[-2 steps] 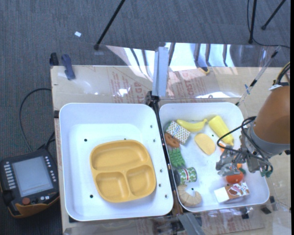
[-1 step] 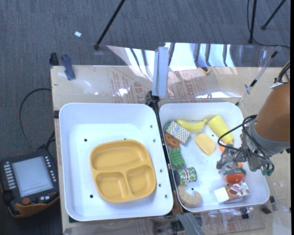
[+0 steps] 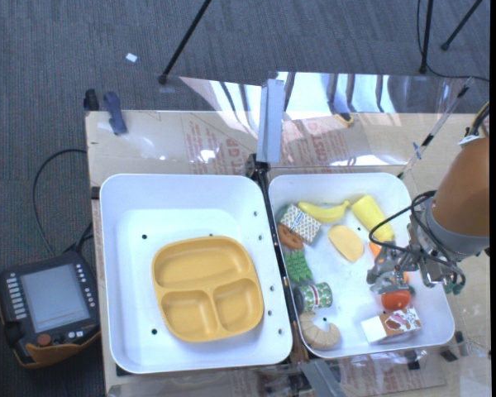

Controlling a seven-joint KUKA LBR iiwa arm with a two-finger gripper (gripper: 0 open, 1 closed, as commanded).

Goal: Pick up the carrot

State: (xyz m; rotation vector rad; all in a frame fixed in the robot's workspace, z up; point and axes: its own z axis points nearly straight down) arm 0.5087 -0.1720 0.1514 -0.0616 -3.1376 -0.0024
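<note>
1. The arm (image 3: 471, 197) comes in from the right, orange band and all, and its gripper (image 3: 390, 273) is down inside the right bin (image 3: 397, 185), near that bin's right side.
2. Can't really tell if the claw is open or clamped on something; it's a dark cluttered blob from this angle.
3. The carrot (image 3: 374, 247) looks like the small orange bit peeking out just left of the gripper, beside the yellow bottle (image 3: 370, 217). Most of it is hidden, so take that with a grain of salt.
4. Right below the gripper there's a red tomato-ish thing (image 3: 396, 299), and touching that a small carton (image 3: 393, 325) with a white and orange face.
5. Rest of the right bin: banana (image 3: 324, 212) along the top, a pale yellow wedge (image 3: 346, 243) under it, a checkered box (image 3: 300, 222), a green leafy piece (image 3: 298, 265), a can (image 3: 314, 295) lying on its side and a croissant (image 3: 321, 333) at the bottom.
6. Left bin (image 3: 124, 205) holds a yellow divided plate (image 3: 207, 288), three compartments, sitting flat in the middle.
7. Teach pendant (image 3: 48, 308) is on the floor at far left.
</note>
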